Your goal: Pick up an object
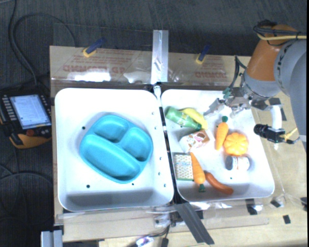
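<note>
Since the gripper hangs over the right bin's back corner, jaws apart and holding nothing, we'd go for the upright carrot just below it. We'd drop straight down, centered, so the pumpkin beside it doesn't get bumped.

Bench of pale wood | two white bins side by side: left bin, right bin | clear plastic sheet behind them
</note>
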`<act>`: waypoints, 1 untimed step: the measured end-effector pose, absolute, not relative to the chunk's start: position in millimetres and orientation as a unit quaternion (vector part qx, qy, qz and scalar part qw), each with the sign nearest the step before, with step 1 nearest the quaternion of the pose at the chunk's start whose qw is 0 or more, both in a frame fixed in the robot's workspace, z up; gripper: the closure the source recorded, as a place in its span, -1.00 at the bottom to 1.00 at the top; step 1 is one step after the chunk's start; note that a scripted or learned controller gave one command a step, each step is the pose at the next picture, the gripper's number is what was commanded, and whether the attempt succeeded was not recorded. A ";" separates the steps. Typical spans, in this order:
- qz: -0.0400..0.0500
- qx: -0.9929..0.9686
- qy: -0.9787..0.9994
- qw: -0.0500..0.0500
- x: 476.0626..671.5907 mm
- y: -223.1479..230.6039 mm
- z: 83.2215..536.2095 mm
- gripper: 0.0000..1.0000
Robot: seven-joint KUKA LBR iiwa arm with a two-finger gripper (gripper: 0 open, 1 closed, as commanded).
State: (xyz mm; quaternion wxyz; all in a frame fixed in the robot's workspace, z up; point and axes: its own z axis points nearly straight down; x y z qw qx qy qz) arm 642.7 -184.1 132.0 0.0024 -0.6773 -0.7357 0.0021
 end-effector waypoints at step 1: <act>-0.002 -0.636 -0.771 -0.005 603.4 -177.7 89.3 -1.00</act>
